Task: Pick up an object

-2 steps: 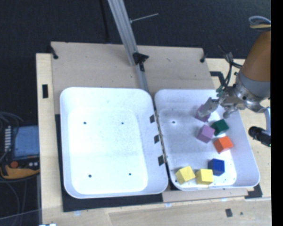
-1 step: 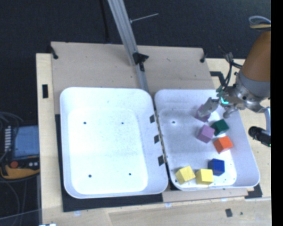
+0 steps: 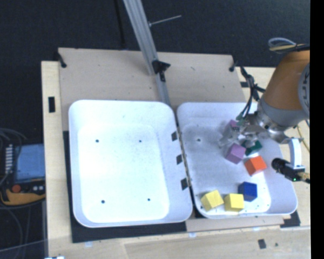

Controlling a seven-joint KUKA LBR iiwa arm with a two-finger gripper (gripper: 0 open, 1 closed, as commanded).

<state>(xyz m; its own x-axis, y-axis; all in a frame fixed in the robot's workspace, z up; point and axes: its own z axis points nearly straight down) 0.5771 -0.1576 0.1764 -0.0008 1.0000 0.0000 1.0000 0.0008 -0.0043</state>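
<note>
Two yellow blocks point(image 3: 222, 200) lie nearest; the hand point(image 3: 238, 135) hovers by a tilted purple block point(image 3: 235, 153), grip state seemingly unreadable.

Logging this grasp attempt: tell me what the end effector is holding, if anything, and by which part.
It cannot be told. The end effector sits low in the right bin, right at the purple block, but no object shows clearly between its fingers.

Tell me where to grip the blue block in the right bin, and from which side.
Grip the blue block from above, across its left and right faces. Its top looks clear, but a yellow block sits close at its lower left and the bin wall is near, so a side approach seems cramped.
</note>
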